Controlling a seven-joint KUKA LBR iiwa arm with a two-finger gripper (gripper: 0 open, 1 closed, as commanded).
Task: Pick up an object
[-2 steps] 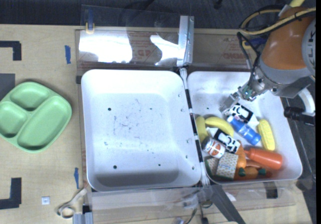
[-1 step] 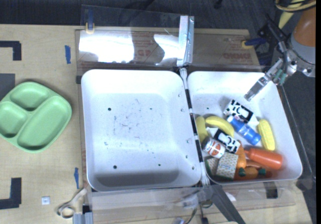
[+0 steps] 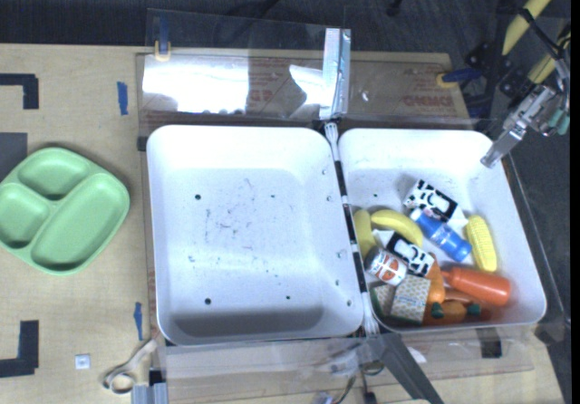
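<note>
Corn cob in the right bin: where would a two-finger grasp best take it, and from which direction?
Grip the corn cob across its middle, coming straight down. It lies flat and elongated by the right bin's right wall, its top exposed; the blue bottle crowds its left side, so the fit looks tight.

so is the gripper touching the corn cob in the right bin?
Apart. The camera view shows the gripper up at the right bin's far right corner, with bare white floor between it and the corn cob.
</note>
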